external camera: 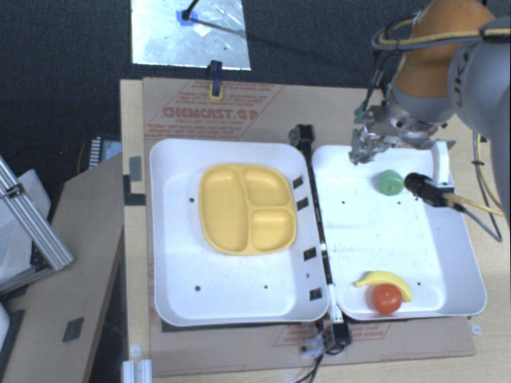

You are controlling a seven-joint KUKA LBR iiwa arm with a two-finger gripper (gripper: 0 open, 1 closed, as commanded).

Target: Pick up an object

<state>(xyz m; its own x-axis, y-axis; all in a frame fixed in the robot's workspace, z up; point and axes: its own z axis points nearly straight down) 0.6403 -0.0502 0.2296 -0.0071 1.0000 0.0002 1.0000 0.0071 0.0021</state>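
Nearest the camera, a red tomato [387, 298] lies touching a yellow banana [384, 280] at the near edge of the right bin [447, 246]. At the far end of that bin sits a green ball [390, 183]. Just beside it, up and to its left, the gripper [362, 152] hangs over the bin's far left corner, with nothing seen held. A yellow divided plate [245, 209] rests in the left bin [172, 238]

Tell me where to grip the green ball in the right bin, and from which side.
Grip the green ball across its middle, coming straight down from above. It looks round, so no side is better, and it sits apart from the bin wall. The gripper hangs just to the camera's left of it.
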